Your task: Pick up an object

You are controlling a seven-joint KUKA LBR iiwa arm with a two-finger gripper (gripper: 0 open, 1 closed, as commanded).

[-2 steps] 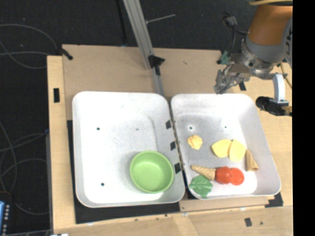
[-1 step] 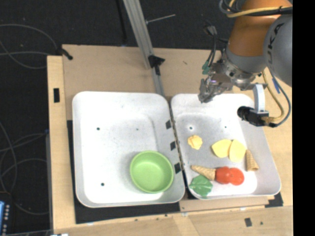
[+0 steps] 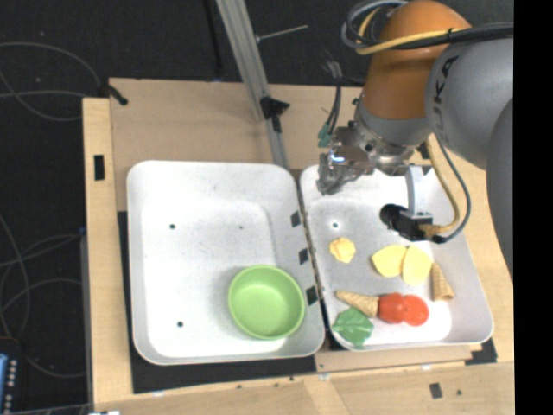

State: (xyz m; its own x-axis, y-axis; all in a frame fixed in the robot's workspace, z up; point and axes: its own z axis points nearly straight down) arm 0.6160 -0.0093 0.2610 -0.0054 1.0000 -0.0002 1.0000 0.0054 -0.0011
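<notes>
Your gripper hovered over the right bin's far-left corner, grip unreadable from here, while the toys sat bunched toward its near side, the small yellow piece closest, so you likely needed to reach nearer before grabbing.

Both bins are white — the left bin holds a lime-green bowl, the right bin a mix of colours. There lie a small yellow piece, a larger yellow piece, a red tomato-like piece, a green leafy piece and two tan cones — the arm is grey with orange.
</notes>
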